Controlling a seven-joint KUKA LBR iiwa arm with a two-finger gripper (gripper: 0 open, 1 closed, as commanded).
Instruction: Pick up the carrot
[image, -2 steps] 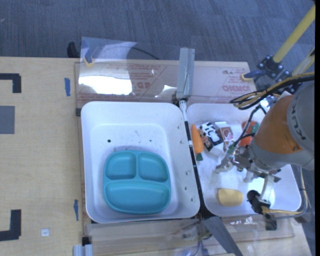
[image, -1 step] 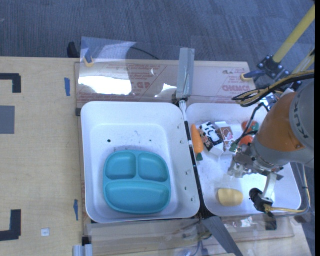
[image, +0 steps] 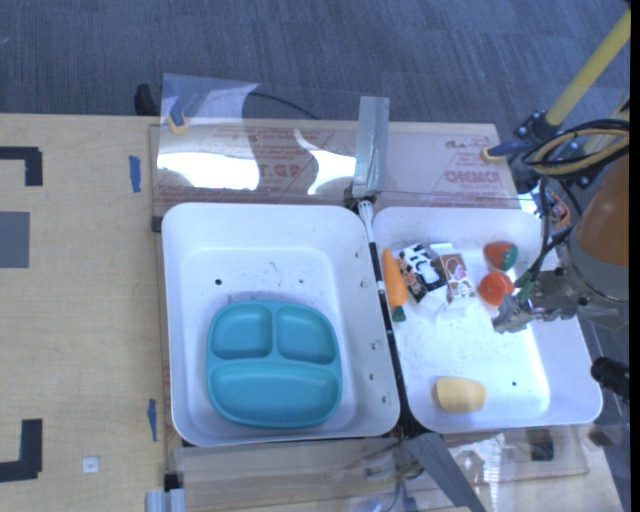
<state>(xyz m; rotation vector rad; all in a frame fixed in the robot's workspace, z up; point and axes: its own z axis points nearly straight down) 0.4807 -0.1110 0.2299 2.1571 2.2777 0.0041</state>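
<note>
Wooden bench up top, two shallow white bins side by side on it, and the arm coming in from the right edge. Left bin (image: 190, 240) has a teal divided plate (image: 272, 364) sitting in it. Right bin (image: 570, 390) is where everything happens.

So the carrot (image: 394, 279) is lying right against the right bin's left wall, basically hugging the divider between the bins. Its long axis runs roughly up-down in the picture, along that wall, with the green end toward the bottom. Just beside it on the right is a little cow-print packet (image: 424, 270) and a small carton (image: 456, 276).

Meanwhile the gripper (image: 510, 315) sits over the right part of the same bin, near a red tomato-ish thing (image: 493, 288), nothing seen between its fingers, but whether they're spread or pressed together can't be made out, too blurry. A yellow lump (image: 460, 394) lies below.

Key bit: the carrot lies to the gripper's left in the picture and slightly up, well apart. Likely the jaws would need to close across the carrot's narrow width, and that wall looks awkward.
</note>
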